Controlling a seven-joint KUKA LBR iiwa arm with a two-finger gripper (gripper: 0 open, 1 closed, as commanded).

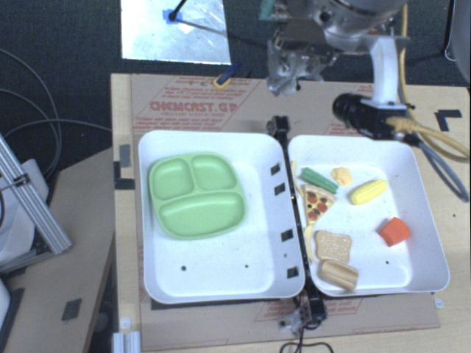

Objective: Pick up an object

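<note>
Gripper (283, 79) high above bins' far edge, well clear of toys; open or clenched: can't tell. Candidate: corn cob (368, 191) in right bin (430, 267), near orange block (394, 231). Prob. light, stiff plastic, smooth, may roll. Grab across mid-section.

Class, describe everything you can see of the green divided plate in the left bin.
The green divided plate is pale green, looks like plastic, and has rounded corners. It has three compartments: two small ones at the far side and one wide one nearer the camera. It lies flat, slightly rotated, on the floor of the left bin, towards its left wall.
</note>
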